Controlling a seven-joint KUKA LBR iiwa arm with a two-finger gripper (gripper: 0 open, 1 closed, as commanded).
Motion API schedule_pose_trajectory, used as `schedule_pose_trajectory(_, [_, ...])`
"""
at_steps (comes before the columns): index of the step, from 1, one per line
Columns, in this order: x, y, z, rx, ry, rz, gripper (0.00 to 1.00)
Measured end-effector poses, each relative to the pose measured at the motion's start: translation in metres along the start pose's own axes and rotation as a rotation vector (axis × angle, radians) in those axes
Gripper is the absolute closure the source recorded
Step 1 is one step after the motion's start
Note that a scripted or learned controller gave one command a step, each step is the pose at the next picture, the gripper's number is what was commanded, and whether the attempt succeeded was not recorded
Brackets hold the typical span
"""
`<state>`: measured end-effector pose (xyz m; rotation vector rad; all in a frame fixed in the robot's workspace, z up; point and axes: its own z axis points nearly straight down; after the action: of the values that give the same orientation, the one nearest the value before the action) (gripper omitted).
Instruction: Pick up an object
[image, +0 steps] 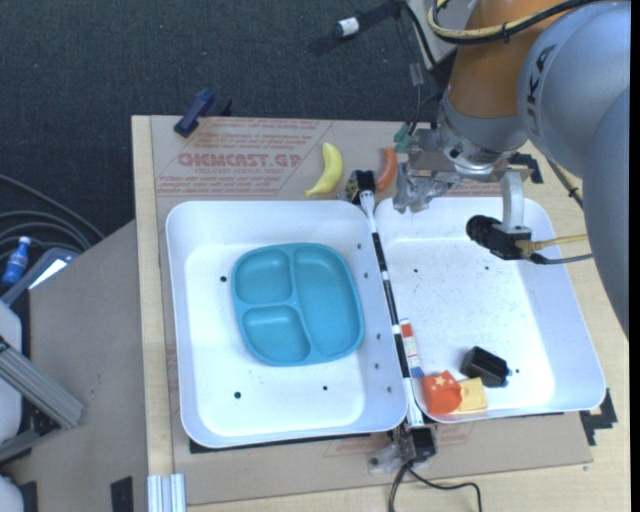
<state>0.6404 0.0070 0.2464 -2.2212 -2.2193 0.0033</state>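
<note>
Gripper (412, 198) is seen at 12 o'clock of the right bin (560, 300), hanging over the bin's far-left corner, just beside the divider between the two bins. Whether anything is clamped cannot be told; nothing is seen between the tips. Grey arm (590, 80) with orange band (490, 75) is seen reaching in from 2 o'clock.

Right bin contents: a black object (487, 365) at 5 o'clock, an orange-red piece (441, 390) and a yellow block (471, 399) touching each other at 6 o'clock near the front rim. A black fitting (497, 236) on the arm's side bracket is seen over the bin at 1 o'clock.

Left bin (200, 330): a blue divided plate (297, 303) is laid flat near centre, three compartments up.

Outside the bins, on the bench board (240, 160): a yellow banana (326, 170) at 12 o'clock of the left bin, an orange item (387, 163) just beside the gripper's far side, and a dark blue clip (194, 112) at the board's far-left edge.

No candidate object is touched by the gripper.
</note>
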Motion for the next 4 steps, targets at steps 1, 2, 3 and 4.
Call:
schedule_pose_trajectory(1, [0.05,0.026,-0.006,-0.004,0.0,-0.003,1.0])
schedule_pose_trajectory(2, [-0.001,0.026,0.0,-0.001,0.0,0.0,1.0])
schedule_pose_trajectory(3, [0.035,0.025,0.016,0.0,0.001,-0.002,1.0])
schedule_pose_trajectory(4, [0.073,0.026,-0.006,-0.005,0.001,-0.002,1.0])
